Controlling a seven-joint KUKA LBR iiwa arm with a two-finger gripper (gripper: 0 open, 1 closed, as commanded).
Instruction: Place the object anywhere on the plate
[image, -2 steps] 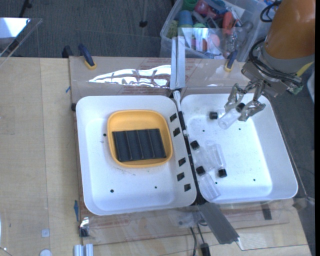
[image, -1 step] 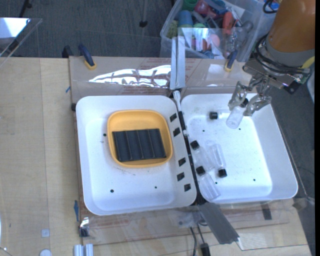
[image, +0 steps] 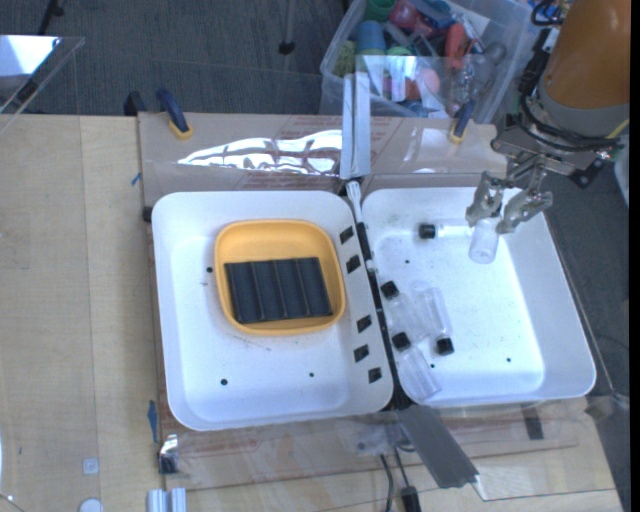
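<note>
Hanging from the closed claw (image: 497, 222) over the right bin (image: 560, 300), a clear bottle (image: 484, 241) is gripped at its top.

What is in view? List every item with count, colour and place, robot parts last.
white bins: two, white, side by side on the bench.
plate: one, yellow, in the left bin.
ridged block: one, black, lying on the plate.
clear vial: one, transparent, at the gripper over the right bin's far side; whether it is gripped is unclear.
clear pieces with black caps: several, near the right bin's left side; exact count unclear.
storage tub: one, clear, with colourful contents, behind the bins.
arm: one, orange band, upper right.
gripper: one, metallic, over the right bin.
</note>
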